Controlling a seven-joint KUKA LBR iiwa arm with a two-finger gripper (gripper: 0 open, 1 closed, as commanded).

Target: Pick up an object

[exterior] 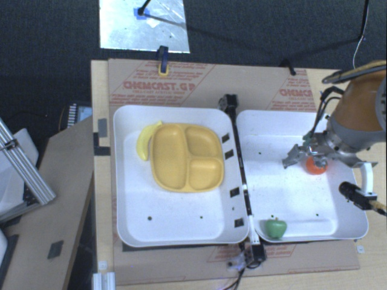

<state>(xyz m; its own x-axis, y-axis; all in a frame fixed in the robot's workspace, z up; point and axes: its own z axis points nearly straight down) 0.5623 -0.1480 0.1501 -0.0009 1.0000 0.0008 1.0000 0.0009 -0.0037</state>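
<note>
Camera view: gripper (315, 157) low over right bin (266, 210), at its far right side, directly above orange-red object (315, 166). Object partly hidden under the gripper body; resting on bin floor, near right wall. Grip state: cannot tell, tooling blocked by wrist and cabling.

Step in hand, by judgement: descent or closing on the orange-red object. To do well: centre over the object, not its edge; come down square to the floor; close only once object sits between the tooling; lift straight, clear of the right wall. Round shape likely to roll or squirt out if pinched off-centre.

Right bin: orange-red object under gripper; green apple-like fruit (276, 228) at near left corner, against front wall, well apart from gripper.

Left bin (130, 210): yellow compartment plate (184, 157) near middle, three sections, nothing in them; yellow banana (144, 141) just beside plate's left edge, touching or nearly.
</note>
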